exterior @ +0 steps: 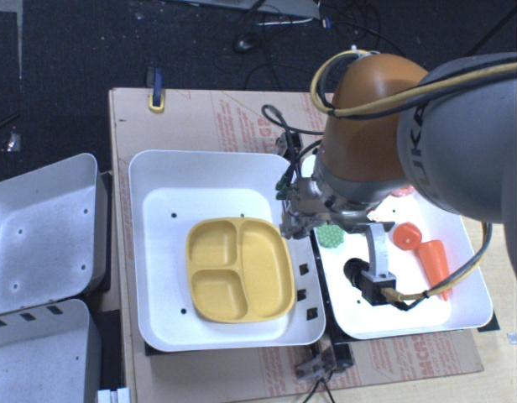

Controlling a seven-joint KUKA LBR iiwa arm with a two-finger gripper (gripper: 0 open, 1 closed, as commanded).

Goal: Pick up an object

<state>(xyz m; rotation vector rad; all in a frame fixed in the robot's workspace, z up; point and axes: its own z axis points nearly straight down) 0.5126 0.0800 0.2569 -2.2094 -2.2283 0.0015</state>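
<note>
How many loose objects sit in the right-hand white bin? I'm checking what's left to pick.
3 visible: a small green round bumpy object near the bin's left wall, an orange carrot-shaped toy, and a red-orange round piece beside it. The grey arm may hide more.

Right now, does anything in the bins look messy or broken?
Nothing looks broken or spilled. The yellow divided plate lies flat in the left bin, turned a little askew to the bin's sides. In the right bin the orange carrot toy lies on its side beside a green ball, both intact.
</note>
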